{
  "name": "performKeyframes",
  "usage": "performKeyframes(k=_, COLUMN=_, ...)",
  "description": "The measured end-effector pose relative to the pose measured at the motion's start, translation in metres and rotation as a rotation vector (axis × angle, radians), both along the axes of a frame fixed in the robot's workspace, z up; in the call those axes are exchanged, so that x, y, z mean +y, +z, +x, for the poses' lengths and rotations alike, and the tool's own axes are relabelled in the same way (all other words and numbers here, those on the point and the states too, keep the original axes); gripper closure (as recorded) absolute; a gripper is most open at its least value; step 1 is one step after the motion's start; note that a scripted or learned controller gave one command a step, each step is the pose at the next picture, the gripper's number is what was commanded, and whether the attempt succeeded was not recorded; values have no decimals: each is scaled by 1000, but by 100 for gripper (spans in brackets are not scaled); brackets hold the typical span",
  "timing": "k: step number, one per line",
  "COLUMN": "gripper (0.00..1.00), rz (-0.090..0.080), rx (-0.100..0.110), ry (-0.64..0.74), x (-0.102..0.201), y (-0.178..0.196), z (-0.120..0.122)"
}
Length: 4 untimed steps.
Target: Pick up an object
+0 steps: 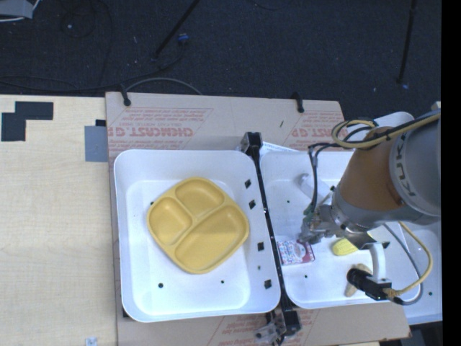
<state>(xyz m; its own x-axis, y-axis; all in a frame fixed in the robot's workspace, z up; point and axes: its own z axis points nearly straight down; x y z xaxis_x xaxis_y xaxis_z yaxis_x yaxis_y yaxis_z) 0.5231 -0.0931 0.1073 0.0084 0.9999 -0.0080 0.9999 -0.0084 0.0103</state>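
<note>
- The arm (392,171) is reaching into the right bin (317,294); the hand (313,229) is hanging just above a small red-and-white packet (294,251) near the divider.
- Whether the hand is apart or together cannot be told.
- A yellow piece (344,247) is lying just beside.
- Advice: descending straight, centring on the packet, staying off the bin wall.
- The yellow tray (198,224) is sitting in the left bin (137,265).

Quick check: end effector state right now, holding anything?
End effector: cannot be told; it is low in the right bin, beside a small red-and-white packet.
</note>
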Motion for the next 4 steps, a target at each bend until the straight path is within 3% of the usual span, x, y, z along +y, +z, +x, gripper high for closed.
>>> performKeyframes(k=1, gripper=100, rz=8, rx=10, ry=4, x=-7, y=44, z=-3)
performKeyframes(k=3, gripper=100, rz=8, rx=9, ry=9, x=-7, y=131, z=-10)
performKeyframes(k=4, gripper=100, rz=10, rx=13, ry=13, x=39, y=136, z=-2)
